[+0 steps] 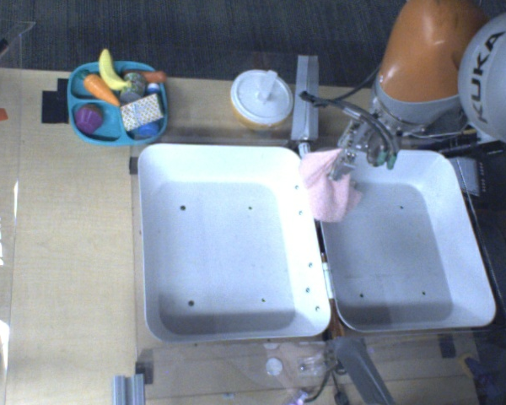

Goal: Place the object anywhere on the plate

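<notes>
Pincer (347, 160) pinches the pink cloth (329, 192), which hangs at its 7 o'clock over the seam between both bins. Blue plate (116, 104) sits far off at 9–10 o'clock on the table; long carry.

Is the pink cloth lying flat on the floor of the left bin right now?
No. The pink cloth hangs from the gripper over the seam between the left bin and right bin.

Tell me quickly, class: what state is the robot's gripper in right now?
Gripper: shut on the pink cloth, which hangs from its fingers over the inner edge of the right bin.
</notes>
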Robot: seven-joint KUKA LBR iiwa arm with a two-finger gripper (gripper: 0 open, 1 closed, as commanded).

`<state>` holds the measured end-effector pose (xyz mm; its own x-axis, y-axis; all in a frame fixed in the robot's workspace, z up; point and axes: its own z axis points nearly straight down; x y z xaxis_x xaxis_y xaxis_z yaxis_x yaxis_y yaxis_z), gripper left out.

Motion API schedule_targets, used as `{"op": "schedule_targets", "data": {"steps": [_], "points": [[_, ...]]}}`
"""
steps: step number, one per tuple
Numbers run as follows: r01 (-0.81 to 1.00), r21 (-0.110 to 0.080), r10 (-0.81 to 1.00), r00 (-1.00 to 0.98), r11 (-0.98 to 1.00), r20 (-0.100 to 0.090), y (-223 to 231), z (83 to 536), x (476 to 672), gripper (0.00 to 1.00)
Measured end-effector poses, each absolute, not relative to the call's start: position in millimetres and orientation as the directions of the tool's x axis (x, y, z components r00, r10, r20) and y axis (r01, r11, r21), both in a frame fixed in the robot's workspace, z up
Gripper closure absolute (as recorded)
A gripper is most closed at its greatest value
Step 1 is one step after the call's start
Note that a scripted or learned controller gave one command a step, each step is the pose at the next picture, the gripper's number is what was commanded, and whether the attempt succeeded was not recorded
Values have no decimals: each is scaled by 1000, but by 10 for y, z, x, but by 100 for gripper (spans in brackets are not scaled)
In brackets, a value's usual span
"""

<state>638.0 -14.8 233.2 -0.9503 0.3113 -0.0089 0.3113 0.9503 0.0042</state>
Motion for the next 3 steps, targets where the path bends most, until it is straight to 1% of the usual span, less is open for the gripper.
{"op": "schedule_targets", "data": {"steps": [1,2,3], "points": [[0,3,0,-1000,1000,-10,281,2420,6158,100],[-4,3,-4,-1000,1000,-6,685,2452,5969,100],[-6,3,-6,-1000,1000,-5,1127,2287,5741,100]]}}
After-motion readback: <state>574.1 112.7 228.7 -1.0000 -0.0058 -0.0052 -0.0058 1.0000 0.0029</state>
